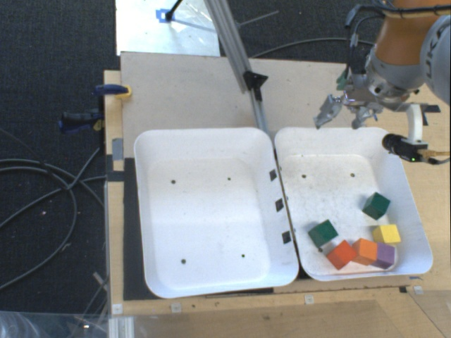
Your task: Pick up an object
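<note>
Several small blocks lie in the near part of the right bin (303, 153): a dark green cube (376, 205), a second green cube (323, 232), a yellow block (386, 234), a red-orange block (341, 254), an orange block (365, 250) and a purple block (385, 255). My gripper (343, 113) hangs above the far rim of the right bin, well away from the blocks. Its two fingers are spread apart with nothing between them.
The left bin (151, 146) sits beside the right one. A slanted metal pole (232, 41) crosses the bench behind the bins. A blue and yellow clamp (113, 90) grips the bench's left edge. Cables lie on the floor at left.
</note>
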